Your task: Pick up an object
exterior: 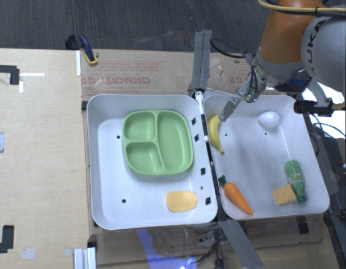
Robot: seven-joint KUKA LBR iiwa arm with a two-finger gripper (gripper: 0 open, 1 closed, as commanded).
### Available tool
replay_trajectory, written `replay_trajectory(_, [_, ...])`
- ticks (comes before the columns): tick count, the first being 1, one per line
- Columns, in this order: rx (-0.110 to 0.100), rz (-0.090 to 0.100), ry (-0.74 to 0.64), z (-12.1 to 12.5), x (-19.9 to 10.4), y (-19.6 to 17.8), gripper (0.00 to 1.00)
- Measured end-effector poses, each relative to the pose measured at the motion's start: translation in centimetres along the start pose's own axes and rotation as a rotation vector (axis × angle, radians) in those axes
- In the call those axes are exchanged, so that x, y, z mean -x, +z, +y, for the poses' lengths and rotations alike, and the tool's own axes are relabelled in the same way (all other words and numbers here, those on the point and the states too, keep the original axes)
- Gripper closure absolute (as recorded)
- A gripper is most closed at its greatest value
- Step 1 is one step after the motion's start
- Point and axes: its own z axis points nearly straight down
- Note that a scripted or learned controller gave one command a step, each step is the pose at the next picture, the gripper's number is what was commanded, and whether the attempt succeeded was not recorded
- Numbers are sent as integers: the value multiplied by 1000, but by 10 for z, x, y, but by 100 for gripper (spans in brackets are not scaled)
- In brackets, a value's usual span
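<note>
The banana [216, 133] lies in the right bin [313, 150], close against its left wall near the far corner, with its long axis running from far to near and a slight curve. The gripper [227, 111] is just at the banana's far end, fingertips touching or almost touching it; whether they are spread or closed is too small to see. Open floor lies to the right, up to a white egg [268, 118]. Nearer the front are a carrot [238, 198], a yellow sponge [284, 195] and a green bottle [295, 179]. The left bin [100, 167] holds a green tray [158, 142] and a yellow cookie [181, 201].
</note>
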Motion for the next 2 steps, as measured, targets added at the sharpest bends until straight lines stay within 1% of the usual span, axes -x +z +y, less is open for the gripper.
replay_trajectory(1, [0, 0, -99, 2, -7, -30, 0])
replay_trajectory(2, [0, 1, -179, 2, -19, -42, 0])
